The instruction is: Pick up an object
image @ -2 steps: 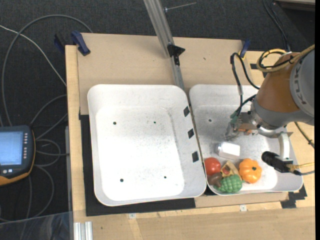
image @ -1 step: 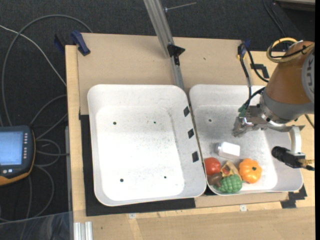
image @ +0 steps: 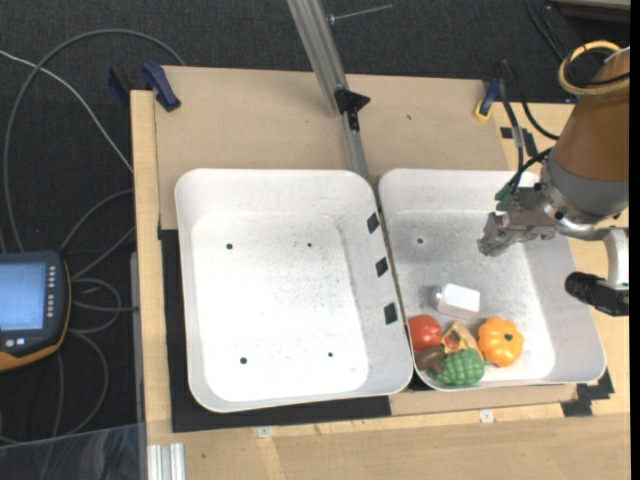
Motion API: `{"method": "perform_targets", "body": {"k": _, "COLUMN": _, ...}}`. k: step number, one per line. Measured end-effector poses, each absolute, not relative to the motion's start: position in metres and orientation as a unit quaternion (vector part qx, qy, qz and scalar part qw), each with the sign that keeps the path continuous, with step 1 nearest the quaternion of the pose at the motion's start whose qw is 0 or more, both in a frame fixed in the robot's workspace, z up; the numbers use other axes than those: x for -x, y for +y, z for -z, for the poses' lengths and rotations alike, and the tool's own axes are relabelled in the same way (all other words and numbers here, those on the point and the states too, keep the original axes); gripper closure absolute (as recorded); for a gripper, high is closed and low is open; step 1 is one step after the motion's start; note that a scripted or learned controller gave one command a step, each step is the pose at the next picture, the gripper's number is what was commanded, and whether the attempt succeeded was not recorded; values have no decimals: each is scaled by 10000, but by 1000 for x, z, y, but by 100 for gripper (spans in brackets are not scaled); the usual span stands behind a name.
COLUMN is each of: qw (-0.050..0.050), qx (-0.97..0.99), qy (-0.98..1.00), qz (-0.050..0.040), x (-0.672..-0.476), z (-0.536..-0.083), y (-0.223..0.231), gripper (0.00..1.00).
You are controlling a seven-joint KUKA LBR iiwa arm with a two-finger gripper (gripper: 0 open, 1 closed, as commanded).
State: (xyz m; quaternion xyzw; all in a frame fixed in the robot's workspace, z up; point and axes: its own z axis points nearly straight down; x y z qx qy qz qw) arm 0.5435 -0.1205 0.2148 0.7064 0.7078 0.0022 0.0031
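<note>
Hanging over the upper middle of the right bin (image: 560, 268), my pincer (image: 497, 236) carries nothing that I can see; whether it is open or closed I cannot tell. Every candidate lies toward the bin's near edge from it. Nearest is the white block (image: 458, 297), its long axis running roughly left to right, a grey cap at its left end. Beyond it, crowded into the near corner, sit the tomato (image: 425, 330), the green piece (image: 461, 369) and the orange pepper (image: 500, 340), touching or nearly so. No label or writing is legible on anything, including the handheld screen (image: 25, 300) beside the counter (image: 250, 118).
</note>
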Motion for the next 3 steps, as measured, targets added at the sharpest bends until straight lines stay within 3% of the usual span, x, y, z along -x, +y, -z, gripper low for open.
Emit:
{"method": "perform_targets", "body": {"k": 1, "qw": -15, "qx": -7048, "qy": 7094, "qz": -6, "x": -546, "z": -208, "y": -68, "gripper": 100}}
{"method": "perform_targets", "body": {"k": 2, "qw": -22, "qx": -7045, "qy": 7097, "qz": -7, "x": -539, "z": -212, "y": -16, "gripper": 100}}
{"method": "perform_targets", "body": {"k": 3, "qw": -12, "qx": -7047, "qy": 7096, "qz": -8, "x": -545, "z": -208, "y": 36, "gripper": 100}}
